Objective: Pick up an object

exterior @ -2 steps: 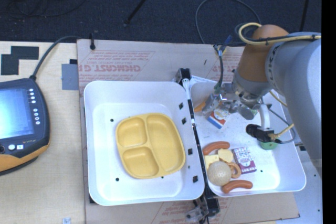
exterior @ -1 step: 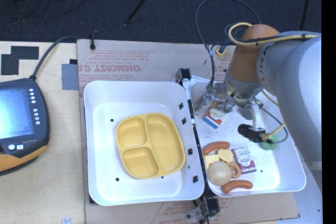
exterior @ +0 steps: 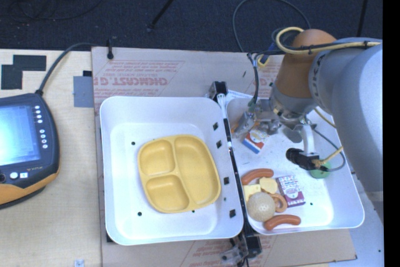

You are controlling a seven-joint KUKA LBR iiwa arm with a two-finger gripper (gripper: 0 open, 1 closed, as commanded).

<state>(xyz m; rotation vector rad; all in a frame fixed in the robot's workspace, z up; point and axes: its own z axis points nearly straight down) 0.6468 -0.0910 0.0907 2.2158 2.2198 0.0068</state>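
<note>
- The table [exterior: 62,222] is pale. A sheet of printed cardboard [exterior: 156,75] lies on it under both bins.
- The grey arm [exterior: 353,90] reaches in from the right. Its orange band [exterior: 299,69] sits above the far part of the right bin.
- The left bin [exterior: 119,197] is white and shallow. It lies touching the right bin [exterior: 340,212] along their shared edge.
- A handheld control pendant [exterior: 25,141] with a lit screen lies on the table, well to the left of the bins.
- A yellow plate [exterior: 178,172] with three compartments lies flat in the middle of the left bin, turned at a slight angle.
- The tool [exterior: 255,125] hangs low over the far left part of the right bin. Whether it is open or closed cannot be told from this view, and nothing can be seen in its grip.
- A round beige ball [exterior: 260,205] rests near the near left corner of the right bin.
- A purple and white packet [exterior: 291,189] lies in the middle of the right bin, just to the right of the ball.
- One sausage [exterior: 257,175] lies on the far side of the ball. A second sausage [exterior: 282,221] lies on the near side of it, close to the near rim.
- Yellow cheese pieces [exterior: 269,185] lie between the far sausage and the packet.
- A small red, white and blue piece [exterior: 253,145] lies just on the near side of the tool. It is not clear whether the two touch.
- A small green thing [exterior: 320,173] lies farther to the right in the right bin, partly hidden.
</note>
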